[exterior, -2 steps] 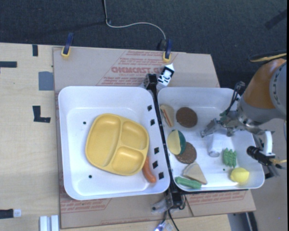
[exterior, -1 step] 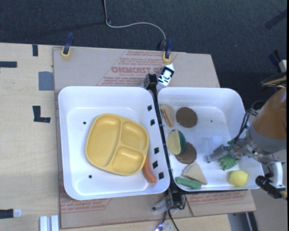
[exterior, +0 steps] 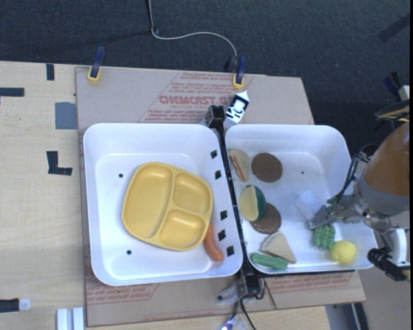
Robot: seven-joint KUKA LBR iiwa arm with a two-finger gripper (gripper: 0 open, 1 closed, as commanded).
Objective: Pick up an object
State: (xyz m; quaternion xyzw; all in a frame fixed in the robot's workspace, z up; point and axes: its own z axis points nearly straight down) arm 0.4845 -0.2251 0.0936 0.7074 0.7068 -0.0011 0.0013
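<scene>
Gripper (exterior: pixel 321 218) above broccoli (exterior: pixel 323 237) | lemon (exterior: pixel 343 251) beside | wedge (exterior: pixel 279 246) near

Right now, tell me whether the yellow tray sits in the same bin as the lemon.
No, the yellow tray lies in the left bin, while the lemon lies in the right bin.

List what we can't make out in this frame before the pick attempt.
- Gripper: fingers too small and blurred in the camera view to tell their state, or whether they touch the green broccoli-like toy.
- Arm: cut off by the right edge.
- Clear item on the right bin floor: too faint to identify.
- Round brown piece: partly covered by the yellow-green disc.
</scene>
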